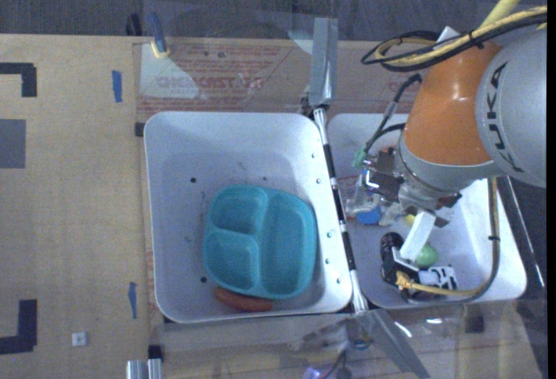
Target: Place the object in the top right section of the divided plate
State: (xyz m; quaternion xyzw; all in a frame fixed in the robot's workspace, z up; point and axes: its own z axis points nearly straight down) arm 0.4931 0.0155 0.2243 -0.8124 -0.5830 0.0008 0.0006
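Divided plate (teal) — left bin

Even, diffuse, slightly cool light keeps the left bin bright. The divided plate throws a soft shadow at its lower edge; the arm dims the right bin. Pale glare streaks the clear panel. Fine detail is soft throughout.
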